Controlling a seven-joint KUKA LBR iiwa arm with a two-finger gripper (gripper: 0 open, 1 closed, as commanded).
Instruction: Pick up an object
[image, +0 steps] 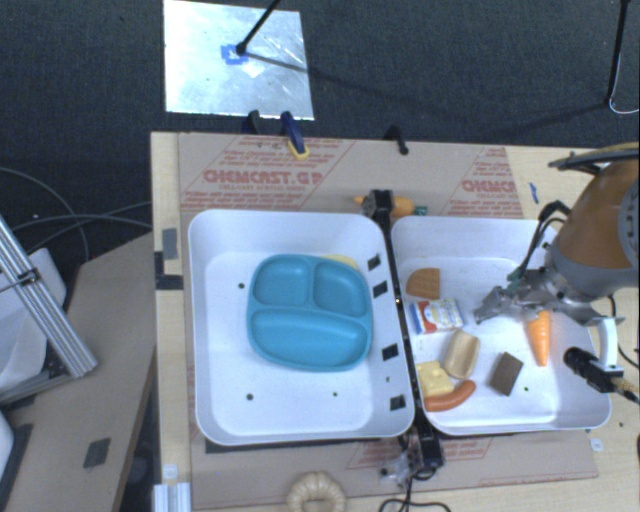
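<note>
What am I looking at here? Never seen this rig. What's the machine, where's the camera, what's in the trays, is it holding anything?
One fixed camera looks down at a slant on a bench with two shallow white bins. The grey arm with an orange band, reaching in from the right, is a robot arm; its two-finger gripper hangs over the right bin. I see nothing between its fingers, and I cannot tell whether they are open or shut.

The left bin holds a blue divided plate. The right bin holds toy food: a carrot, a sausage, a brown block, a bread-like piece, a tan piece, a yellow piece and a small printed packet.

The job is to pick up one object; none is lifted yet.
</note>
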